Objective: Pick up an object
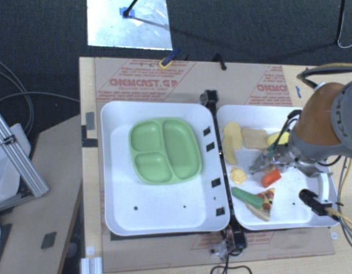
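To do this step well, the claw [266,163] should come straight down over one toy, like the small orange carrot-shaped toy [271,178] in the white bin on the right [290,218], and squeeze only that one. The claw hangs low just above the carrot toy, beside the flat yellow round toy [238,176]. I cannot tell if it is apart or together, or if it touches anything.

Even overhead light is falling across the scene, leaving the two white bins [164,221] glowing bright, close to washing out. Glare is flaring off the shiny sheet [129,16] on the dark floor [39,27], which is staying dim. Shadows are lying soft and short. The picture is looking slightly grainy and soft, with fine detail blurring throughout.
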You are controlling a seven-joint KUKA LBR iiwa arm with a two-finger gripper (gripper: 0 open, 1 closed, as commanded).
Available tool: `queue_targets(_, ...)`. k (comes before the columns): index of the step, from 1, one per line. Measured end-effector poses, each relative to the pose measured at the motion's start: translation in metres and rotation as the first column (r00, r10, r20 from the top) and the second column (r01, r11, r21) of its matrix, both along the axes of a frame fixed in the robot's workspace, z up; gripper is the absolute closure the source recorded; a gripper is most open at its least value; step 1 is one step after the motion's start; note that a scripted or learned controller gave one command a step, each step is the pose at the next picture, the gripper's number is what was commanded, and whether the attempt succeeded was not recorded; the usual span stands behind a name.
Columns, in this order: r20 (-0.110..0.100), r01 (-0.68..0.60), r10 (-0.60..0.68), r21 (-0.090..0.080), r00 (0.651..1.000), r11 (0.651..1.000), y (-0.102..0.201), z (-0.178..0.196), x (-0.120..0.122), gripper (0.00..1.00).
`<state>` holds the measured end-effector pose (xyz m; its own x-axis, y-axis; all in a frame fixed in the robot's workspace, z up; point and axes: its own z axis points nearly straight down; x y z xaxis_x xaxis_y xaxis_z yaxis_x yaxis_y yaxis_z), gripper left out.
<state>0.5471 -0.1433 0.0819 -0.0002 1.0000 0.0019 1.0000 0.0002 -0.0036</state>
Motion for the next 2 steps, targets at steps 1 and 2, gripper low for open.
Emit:
queue_targets(1,0.0,0.0,0.0,0.0,1.0,1.0,0.018,0.002,-0.051,0.0)
queue_targets(2,0.014,-0.007,0.007,-0.005,1.0,1.0,0.056,0.005,0.013,0.0)
